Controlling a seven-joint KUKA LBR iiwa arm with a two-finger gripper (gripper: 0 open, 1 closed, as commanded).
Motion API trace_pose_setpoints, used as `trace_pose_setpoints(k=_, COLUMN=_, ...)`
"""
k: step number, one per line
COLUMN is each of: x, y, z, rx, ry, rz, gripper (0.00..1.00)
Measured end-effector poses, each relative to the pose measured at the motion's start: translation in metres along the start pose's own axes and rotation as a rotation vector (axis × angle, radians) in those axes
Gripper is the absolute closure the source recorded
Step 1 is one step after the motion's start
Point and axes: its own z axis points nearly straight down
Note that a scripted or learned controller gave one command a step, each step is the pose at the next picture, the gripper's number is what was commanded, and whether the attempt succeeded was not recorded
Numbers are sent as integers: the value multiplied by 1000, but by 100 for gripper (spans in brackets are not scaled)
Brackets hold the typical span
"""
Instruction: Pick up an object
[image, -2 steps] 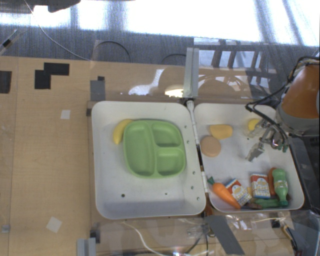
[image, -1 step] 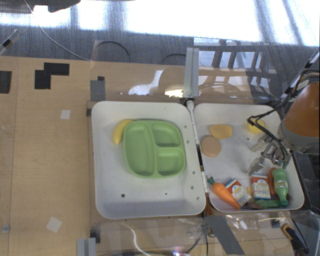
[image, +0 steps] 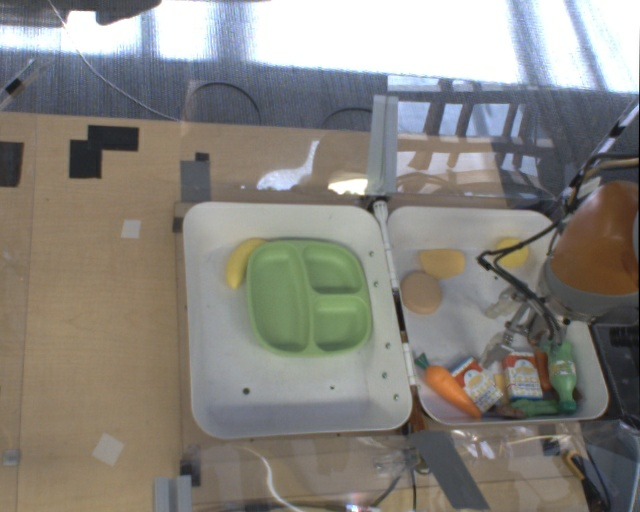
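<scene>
The gripper (image: 508, 335) hangs low in the right bin (image: 470, 300) above a small carton (image: 521, 377), finger state impossible to tell.

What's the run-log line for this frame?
arm: over right bin | gripper: above front clutter, holding nothing seen | nearby: cartons, carrot, green bottle | left bin: green plate, banana

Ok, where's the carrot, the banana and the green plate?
carrot (image: 449, 390): camera view, middle of its orange body.
banana (image: 238, 264): camera view, its yellow curve.
green plate (image: 262, 300): camera view, left compartment.
</scene>
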Motion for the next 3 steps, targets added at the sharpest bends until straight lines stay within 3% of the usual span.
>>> trace_pose_setpoints(k=1, x=66, y=56, z=-2, rx=-3, ry=-9, rz=88, gripper=0)
trace_pose_setpoints(k=2, x=-7, y=33, z=-123, rx=-1, ry=-5, rz=131, gripper=0)
trace_pose_setpoints(k=3, x=-1, y=55, z=-6, rx=1, ry=6, rz=117, gripper=0)
